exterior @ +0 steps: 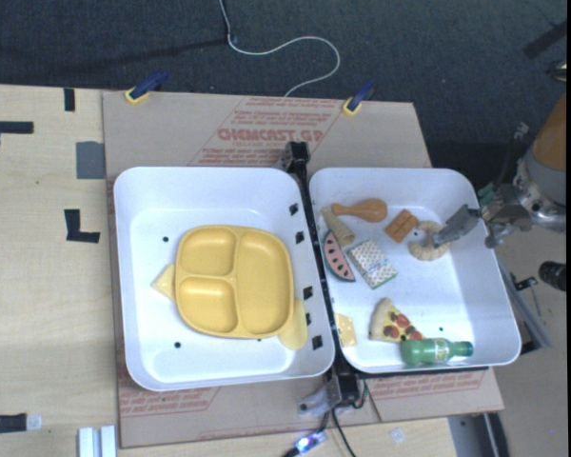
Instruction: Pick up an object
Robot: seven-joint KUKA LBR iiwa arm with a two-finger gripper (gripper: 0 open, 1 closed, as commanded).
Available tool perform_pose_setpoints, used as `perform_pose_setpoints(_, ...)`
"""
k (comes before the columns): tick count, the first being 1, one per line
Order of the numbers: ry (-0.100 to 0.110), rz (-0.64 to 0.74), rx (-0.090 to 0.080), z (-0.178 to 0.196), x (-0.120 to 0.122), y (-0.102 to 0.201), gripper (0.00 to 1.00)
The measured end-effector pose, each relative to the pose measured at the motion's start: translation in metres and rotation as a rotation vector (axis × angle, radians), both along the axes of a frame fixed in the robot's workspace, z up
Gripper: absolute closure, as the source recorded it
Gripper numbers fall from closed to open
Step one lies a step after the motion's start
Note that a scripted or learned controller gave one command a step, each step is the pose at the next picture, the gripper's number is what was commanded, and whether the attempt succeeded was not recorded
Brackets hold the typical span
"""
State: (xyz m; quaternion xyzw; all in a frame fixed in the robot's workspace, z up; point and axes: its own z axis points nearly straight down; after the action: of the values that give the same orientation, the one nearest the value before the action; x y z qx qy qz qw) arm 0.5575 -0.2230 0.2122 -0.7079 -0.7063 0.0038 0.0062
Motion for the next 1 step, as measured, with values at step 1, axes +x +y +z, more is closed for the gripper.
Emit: perform_pose_setpoints(1,-0.013,0.003,-0.003,0.0075,0.003,0.0002,0.0)
